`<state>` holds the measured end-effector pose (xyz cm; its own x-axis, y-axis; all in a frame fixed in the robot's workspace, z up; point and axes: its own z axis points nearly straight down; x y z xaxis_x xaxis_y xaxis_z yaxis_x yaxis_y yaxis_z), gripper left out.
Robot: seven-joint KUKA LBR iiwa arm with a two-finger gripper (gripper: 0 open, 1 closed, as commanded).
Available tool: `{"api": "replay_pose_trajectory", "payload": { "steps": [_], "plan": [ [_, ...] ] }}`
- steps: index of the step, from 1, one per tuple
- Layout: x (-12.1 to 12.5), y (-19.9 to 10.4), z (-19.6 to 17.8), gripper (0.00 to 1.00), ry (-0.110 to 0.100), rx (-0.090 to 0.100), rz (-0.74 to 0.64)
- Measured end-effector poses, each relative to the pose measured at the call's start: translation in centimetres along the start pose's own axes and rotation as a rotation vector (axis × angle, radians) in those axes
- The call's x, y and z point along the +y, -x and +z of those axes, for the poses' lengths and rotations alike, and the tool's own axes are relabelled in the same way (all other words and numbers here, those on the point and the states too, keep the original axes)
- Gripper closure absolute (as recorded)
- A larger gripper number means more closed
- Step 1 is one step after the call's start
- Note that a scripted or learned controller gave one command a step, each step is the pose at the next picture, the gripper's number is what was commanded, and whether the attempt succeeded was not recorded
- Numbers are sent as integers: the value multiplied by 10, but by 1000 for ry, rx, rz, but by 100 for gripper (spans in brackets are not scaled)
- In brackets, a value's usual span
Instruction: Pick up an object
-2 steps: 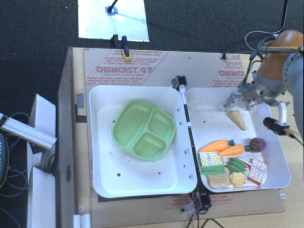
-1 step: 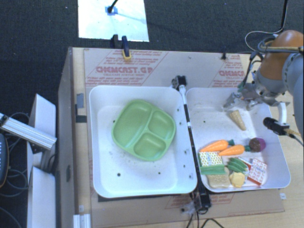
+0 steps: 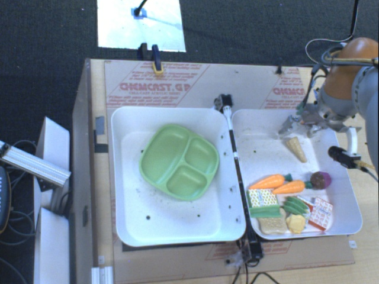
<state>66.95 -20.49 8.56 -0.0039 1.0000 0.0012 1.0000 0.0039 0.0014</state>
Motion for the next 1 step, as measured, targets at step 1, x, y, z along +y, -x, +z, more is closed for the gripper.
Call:
{"api": "replay_pose_trajectory", "payload": {
  "steps": [1],
  "plan": [
    [0,0,0,0,0,0,0]
  ]
}}
